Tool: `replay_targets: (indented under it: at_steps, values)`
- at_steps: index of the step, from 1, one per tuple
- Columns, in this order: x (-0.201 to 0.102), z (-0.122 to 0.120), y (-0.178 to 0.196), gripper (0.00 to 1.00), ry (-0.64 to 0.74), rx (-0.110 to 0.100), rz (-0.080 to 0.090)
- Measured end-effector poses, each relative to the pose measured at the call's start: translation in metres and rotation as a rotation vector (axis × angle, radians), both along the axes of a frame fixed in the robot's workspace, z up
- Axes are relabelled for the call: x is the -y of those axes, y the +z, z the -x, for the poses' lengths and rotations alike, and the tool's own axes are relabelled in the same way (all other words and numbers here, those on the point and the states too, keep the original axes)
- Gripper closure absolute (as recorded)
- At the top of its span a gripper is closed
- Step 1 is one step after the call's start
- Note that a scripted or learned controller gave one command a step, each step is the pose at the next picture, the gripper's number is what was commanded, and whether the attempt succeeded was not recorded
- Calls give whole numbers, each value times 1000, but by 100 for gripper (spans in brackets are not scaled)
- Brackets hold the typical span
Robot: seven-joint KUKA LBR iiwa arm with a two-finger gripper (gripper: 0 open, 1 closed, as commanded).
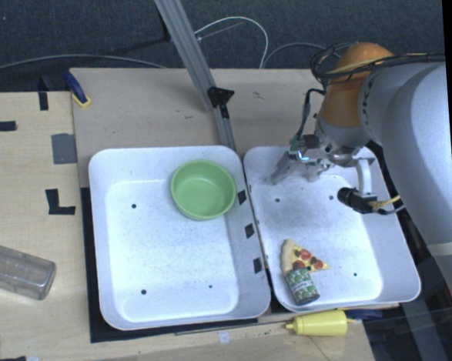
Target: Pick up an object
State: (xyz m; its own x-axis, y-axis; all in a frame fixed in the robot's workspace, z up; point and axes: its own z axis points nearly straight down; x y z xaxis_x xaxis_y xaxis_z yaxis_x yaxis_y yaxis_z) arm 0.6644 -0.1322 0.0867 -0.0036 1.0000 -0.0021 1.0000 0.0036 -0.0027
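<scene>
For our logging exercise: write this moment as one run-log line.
gripper: over right bin, far end, holding nothing | can and pizza slice: right bin, near end, touching | green bowl: left bin

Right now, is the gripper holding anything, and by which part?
Nothing is held. The gripper hangs over the right bin, apart from the pizza slice and can.

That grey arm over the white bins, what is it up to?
The grey arm reaches in from the right, trying to pick something up. Its gripper hangs over the far end of the right bin with nothing in it. The things in that bin, a pizza slice toy and a small can, lie at the near end, apart from the gripper. A green bowl sits in the left bin. A yellow bottle lies on the bench just outside.
</scene>
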Motion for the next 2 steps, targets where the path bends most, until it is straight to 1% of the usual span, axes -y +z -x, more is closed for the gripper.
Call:
replay_targets:
  at_steps: [1,2]
  values:
    - [-1,-1,12,100,2,1,0]
    - [-1,8,69,100,-2,7,-2]
